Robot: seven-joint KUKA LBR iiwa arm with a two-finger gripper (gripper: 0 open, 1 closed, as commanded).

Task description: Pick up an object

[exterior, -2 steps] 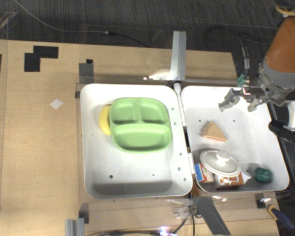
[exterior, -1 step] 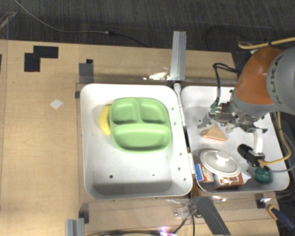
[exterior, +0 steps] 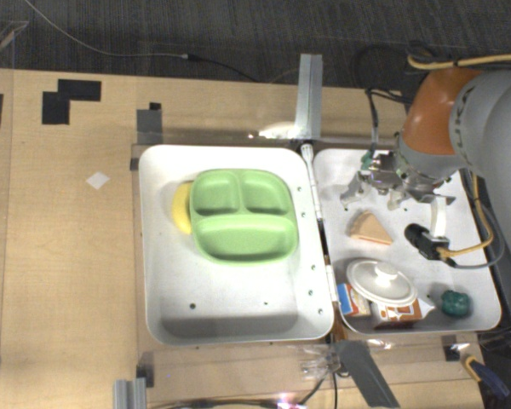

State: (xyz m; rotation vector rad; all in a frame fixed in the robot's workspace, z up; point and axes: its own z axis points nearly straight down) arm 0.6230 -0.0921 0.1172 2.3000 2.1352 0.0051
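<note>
1. We see the gripper (exterior: pixel 376 186) low over the far part of the right bin (exterior: pixel 334 167), with the grey arm (exterior: pixel 485 126) reaching in from the right. Nothing shows between the jaws, and the clutter of metal there is too muddled for us to tell whether they stand wide or narrow
2. The nearest candidate is the tan wedge (exterior: pixel 370 228), which lies flat on the bin floor just beside the gripper on the near side, apart from everything else
3. Further toward the near end sits a white lidded pot (exterior: pixel 381 284), resting on or against a red-and-white box (exterior: pixel 347 302). A dark green round thing (exterior: pixel 454 303) lies in the near right corner
4. In the left bin (exterior: pixel 221 301) a green divided plate (exterior: pixel 241 214) covers part of a yellow thing (exterior: pixel 181 209), perhaps a banana. Both are well apart from the gripper
5. We judge the step in hand to be the approach: the gripper is down in the bin but no grasp is made yet
6. The next move, as we read it, calls for a short shift toward the wedge, the jaws set across its narrower sides, and a descent close to the floor, since so flat a piece gives little to grip
7. The wedge could slide away, or the jaws could close above it
</note>
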